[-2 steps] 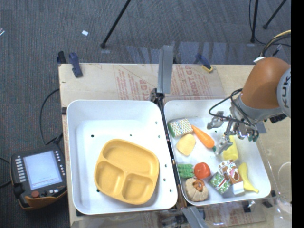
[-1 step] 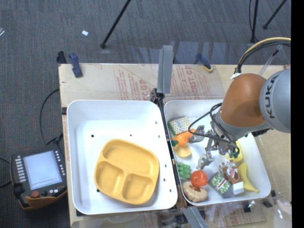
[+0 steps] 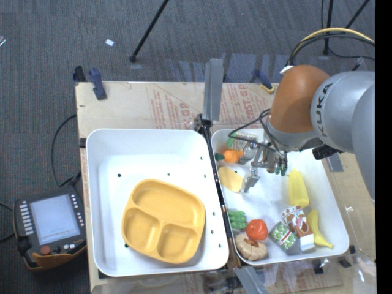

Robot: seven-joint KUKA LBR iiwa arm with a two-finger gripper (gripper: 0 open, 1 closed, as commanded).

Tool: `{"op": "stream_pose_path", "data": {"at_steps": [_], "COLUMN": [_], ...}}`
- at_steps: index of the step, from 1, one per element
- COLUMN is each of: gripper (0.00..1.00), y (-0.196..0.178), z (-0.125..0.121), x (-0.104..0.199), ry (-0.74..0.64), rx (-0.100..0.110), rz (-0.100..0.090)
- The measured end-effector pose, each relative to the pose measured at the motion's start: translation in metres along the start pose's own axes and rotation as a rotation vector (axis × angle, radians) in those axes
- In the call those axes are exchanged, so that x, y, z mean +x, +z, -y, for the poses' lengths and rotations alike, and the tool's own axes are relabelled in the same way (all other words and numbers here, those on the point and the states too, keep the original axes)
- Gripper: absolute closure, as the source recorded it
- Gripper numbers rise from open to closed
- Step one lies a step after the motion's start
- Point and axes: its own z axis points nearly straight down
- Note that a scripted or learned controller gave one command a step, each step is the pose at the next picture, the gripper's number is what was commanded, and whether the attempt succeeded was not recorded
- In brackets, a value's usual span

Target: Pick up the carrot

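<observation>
The carrot [image 3: 232,156] is small and orange with a green top. It lies near the back left corner of the right bin [image 3: 334,195]. My gripper [image 3: 247,169] hangs low over that bin, just right of the carrot, and is open. One finger [image 3: 250,180] points down beside a pale yellow cheese wedge [image 3: 230,179]. The other reaches toward the carrot's right end. Nothing is held between them. The grey arm with its orange band [image 3: 298,106] comes in from the right.
The right bin also holds a corn cob [image 3: 298,188], a tomato [image 3: 257,228], a green vegetable [image 3: 237,218], a bread roll [image 3: 252,247], a small carton [image 3: 293,226] and a banana [image 3: 320,230]. A yellow divided tray [image 3: 163,221] lies in the left bin [image 3: 104,164].
</observation>
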Motion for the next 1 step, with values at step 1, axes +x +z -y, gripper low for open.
{"op": "stream_pose_path", "data": {"at_steps": [1], "gripper": [0.0], "y": [0.0013], "z": [-0.0066], "x": [0.013], "ry": [0.279], "rx": [-0.015], "rz": [0.013]}}
